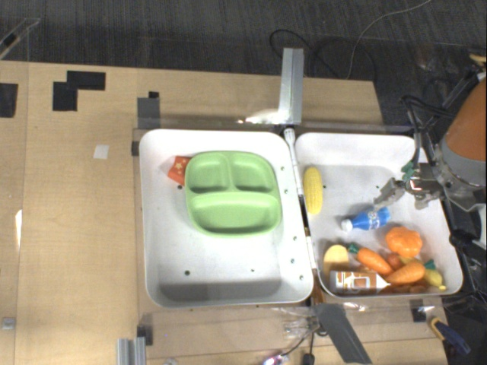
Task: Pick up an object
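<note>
In the right bin, the near edge is crowded with 2 carrots, an orange fruit and a box. Just beyond lies a blue bottle. The gripper hovers just above it, fingers spread wide and holding nothing. This looks like the approach; next it must descend and close. A corn cob lies further left.

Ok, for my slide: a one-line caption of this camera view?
Gripper poised above blue bottle in right bin; green plate in left bin.
</note>
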Controlling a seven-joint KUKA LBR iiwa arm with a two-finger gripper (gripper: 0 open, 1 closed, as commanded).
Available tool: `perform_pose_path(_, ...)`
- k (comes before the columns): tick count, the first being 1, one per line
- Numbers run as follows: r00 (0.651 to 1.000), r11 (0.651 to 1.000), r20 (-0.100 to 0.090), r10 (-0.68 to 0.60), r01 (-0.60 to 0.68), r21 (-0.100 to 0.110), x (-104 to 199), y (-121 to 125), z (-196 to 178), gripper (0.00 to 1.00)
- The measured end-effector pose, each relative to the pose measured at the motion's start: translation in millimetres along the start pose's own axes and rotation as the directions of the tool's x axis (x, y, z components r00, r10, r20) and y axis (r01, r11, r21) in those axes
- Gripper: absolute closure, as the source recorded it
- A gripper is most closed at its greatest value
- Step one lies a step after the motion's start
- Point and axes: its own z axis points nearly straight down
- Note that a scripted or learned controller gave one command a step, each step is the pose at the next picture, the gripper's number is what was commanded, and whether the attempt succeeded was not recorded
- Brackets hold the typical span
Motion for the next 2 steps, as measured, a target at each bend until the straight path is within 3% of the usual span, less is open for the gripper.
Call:
perform_pose_path(1, 0.995, 0.995, -0.001, 0.097, -0.097, -0.007, 30.2, -41.3, 109.5, 0.00)
perform_pose_path(2, 0.995, 0.995, -0.004, 0.097, -0.097, -0.013, 31.1, -38.3, 98.3, 1.00)
